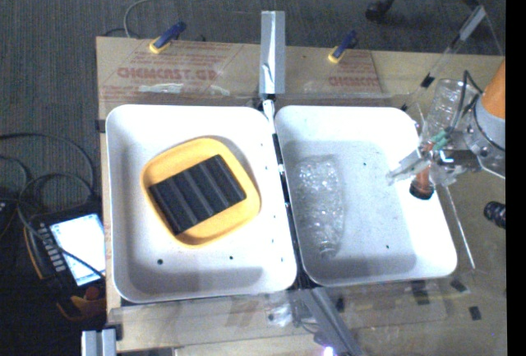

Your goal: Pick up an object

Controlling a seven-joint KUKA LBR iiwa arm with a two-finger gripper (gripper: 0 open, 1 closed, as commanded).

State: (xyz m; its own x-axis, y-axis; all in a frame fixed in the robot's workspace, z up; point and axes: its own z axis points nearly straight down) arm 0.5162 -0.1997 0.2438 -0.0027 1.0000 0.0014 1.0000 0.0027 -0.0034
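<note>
My gripper (421, 173) sits over the right edge of the right bin (374, 264), coming in from the right side of the camera view, and from this slanted angle I cannot tell how its tip is set or whether it has anything in it; nothing is plainly carried there. The nearest thing to pick is the clear plastic bottle (317, 198), lying flat on the floor of that same bin against its left wall. It lies to the left of the gripper in the view and slightly lower down, well apart, with bare white floor between them. Its long axis runs roughly up and down the view, parallel to the divider between the bins. The yellow tray with a black ribbed insert (201, 190) rests in the left bin (131, 141), farther off. I judge the bottle the better target: I should travel left across the bin and close across its narrow width.
</note>
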